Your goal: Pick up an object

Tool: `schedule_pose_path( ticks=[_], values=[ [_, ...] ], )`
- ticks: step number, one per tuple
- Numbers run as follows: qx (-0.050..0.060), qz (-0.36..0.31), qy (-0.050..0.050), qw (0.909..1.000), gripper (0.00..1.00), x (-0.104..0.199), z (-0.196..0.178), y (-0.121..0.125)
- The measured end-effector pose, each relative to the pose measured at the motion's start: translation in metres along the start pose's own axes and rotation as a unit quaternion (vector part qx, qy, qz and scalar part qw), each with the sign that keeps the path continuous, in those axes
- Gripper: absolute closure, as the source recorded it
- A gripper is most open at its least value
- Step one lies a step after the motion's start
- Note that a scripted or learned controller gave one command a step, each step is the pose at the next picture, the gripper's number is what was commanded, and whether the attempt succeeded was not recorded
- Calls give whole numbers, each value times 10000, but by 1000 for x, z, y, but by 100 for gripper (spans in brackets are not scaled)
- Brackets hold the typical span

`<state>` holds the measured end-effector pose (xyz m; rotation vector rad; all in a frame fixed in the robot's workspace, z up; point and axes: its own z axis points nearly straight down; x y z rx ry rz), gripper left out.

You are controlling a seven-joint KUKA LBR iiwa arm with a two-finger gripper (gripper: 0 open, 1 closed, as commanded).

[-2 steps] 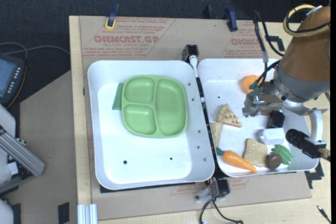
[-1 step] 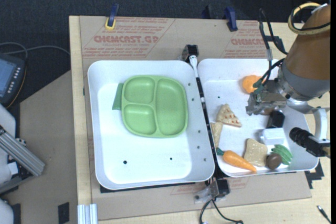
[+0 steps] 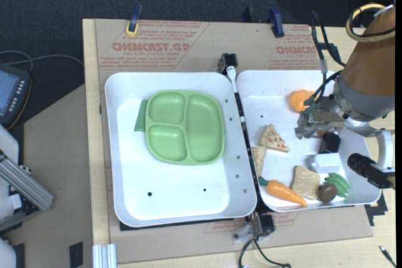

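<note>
The right bin [image 3: 276, 88] holds several toy foods. An orange piece [image 3: 300, 100] lies at the back, and a tan triangular slice [image 3: 273, 138] sits in the middle. Along the front edge are a carrot [image 3: 284, 191], a pale bread slice [image 3: 306, 181], a brown ball [image 3: 326, 192] and a green leafy piece [image 3: 340, 183]. A white block [image 3: 326, 164] lies under a black piece [image 3: 329, 142]. My gripper [image 3: 316, 125] hangs low in this bin, just in front of the orange piece and right of the triangular slice. The wrist hides what lies beneath it.
The left bin [image 3: 125, 166] carries a green divided plate [image 3: 185, 127]. A black-edged divider [image 3: 237, 116] separates the bins. Another tan piece [image 3: 259, 160] leans on the right bin's left wall. The arm's body [image 3: 374, 66] covers the right bin's far right side.
</note>
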<state>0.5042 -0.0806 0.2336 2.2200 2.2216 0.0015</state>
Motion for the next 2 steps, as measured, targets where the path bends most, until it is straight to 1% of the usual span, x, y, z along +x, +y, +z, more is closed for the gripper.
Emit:
schedule_pose_path(
  ticks=[1, 2],
  values=[
    [17, 6, 3, 10000, 100, -1, 4, -7],
    [22, 6, 4, 10000, 100, 1, 17, -3]
  ],
)
